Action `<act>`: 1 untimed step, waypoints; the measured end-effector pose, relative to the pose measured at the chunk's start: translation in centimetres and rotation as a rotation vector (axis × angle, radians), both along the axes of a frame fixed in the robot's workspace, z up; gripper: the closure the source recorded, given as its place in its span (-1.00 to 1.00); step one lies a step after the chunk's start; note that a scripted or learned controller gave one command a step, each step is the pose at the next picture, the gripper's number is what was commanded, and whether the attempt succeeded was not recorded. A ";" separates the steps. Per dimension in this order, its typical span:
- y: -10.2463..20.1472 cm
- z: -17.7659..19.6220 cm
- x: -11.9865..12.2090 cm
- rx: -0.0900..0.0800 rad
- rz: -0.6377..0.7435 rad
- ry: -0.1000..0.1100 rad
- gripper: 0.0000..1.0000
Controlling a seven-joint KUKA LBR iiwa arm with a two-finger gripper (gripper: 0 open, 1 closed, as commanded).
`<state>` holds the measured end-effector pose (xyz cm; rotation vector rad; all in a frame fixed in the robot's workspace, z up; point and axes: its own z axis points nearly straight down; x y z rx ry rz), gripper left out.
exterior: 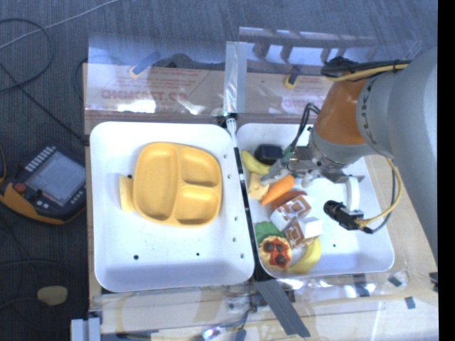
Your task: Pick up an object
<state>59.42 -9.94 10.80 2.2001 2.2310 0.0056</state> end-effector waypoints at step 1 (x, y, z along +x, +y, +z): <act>0.1 0.8 0.0 0.004 0.001 0.002 1.00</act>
